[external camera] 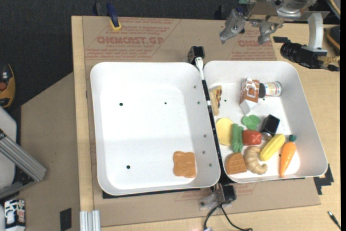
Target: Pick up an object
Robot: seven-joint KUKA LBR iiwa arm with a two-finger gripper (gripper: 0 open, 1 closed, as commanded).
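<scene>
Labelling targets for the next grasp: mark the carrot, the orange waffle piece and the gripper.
carrot point(287, 156): camera view, middle of its orange body, right bin.
orange waffle piece point(184, 164): camera view, its flat centre, left bin.
gripper point(249, 34): camera view, midway between its fingertips, above the bins' far edge.

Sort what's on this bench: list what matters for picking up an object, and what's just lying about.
For the job:
gripper, open, above the right bin's far edge
right bin with toy carrot, corn, croissant, small can
waffle in left bin

Lying about:
blue-and-yellow clip on the cardboard sheet
</scene>
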